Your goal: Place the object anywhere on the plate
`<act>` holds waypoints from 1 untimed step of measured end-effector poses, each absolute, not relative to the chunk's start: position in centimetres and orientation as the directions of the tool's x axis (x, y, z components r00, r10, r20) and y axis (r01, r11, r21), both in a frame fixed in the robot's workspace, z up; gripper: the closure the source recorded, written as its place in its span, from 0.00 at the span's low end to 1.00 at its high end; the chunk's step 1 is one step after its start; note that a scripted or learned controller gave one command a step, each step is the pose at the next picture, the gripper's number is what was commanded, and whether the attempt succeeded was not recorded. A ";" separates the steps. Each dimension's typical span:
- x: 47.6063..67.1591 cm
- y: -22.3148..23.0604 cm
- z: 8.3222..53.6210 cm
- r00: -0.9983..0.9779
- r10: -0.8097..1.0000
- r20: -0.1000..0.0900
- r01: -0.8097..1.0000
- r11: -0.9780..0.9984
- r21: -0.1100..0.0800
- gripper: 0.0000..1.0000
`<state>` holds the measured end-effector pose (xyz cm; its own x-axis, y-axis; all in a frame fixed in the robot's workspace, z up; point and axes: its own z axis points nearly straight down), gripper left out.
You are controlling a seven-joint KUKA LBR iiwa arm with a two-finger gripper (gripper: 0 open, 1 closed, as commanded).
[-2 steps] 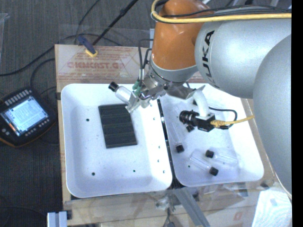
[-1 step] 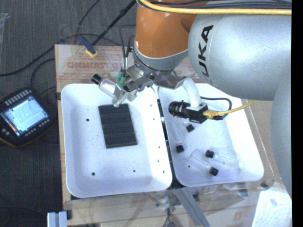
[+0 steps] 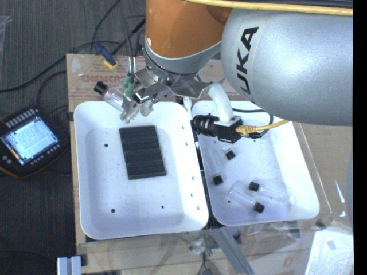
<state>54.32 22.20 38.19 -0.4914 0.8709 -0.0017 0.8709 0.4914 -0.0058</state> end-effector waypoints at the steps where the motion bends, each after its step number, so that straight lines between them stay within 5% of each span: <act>1: 55.6 22.5 41.8 -0.498 0.867 -0.003 0.867 0.498 -0.006 1.00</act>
<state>55.64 22.53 41.79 -0.4976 0.8674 -0.0026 0.8674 0.4976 -0.0055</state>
